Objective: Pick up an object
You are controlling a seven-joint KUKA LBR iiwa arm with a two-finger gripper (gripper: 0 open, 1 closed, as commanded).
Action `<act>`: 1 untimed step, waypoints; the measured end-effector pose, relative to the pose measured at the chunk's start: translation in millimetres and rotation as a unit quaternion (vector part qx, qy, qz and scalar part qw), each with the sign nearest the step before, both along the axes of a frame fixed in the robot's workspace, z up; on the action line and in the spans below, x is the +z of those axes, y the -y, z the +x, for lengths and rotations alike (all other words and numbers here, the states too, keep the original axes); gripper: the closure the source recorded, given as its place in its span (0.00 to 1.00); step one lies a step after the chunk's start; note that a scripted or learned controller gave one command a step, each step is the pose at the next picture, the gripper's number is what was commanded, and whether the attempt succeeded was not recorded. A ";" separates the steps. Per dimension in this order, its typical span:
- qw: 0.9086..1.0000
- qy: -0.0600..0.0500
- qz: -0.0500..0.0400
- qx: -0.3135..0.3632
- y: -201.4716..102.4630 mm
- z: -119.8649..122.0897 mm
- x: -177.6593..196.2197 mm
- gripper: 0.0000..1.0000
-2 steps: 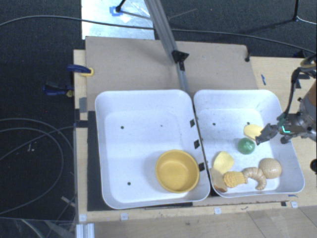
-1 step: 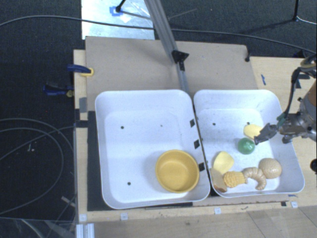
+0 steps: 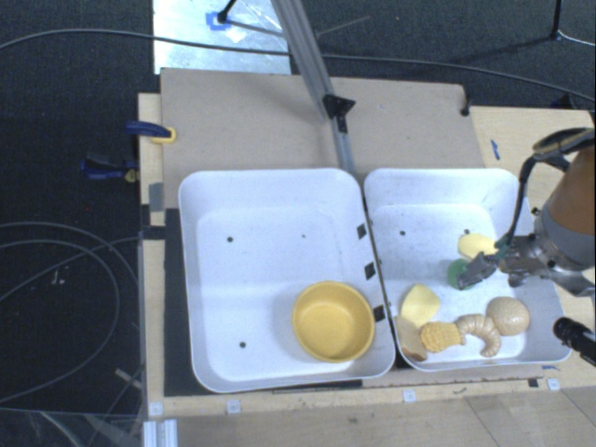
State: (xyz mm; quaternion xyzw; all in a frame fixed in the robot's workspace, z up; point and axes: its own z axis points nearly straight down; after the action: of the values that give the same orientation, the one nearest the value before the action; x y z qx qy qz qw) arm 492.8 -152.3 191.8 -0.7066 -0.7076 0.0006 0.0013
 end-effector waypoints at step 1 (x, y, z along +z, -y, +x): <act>1.000 0.000 0.000 -0.001 7.1 -3.7 -45.7 0.00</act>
State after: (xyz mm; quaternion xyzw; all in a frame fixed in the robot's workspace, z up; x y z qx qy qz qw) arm 489.1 -159.4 146.1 -0.7070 -0.7072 0.0007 0.0015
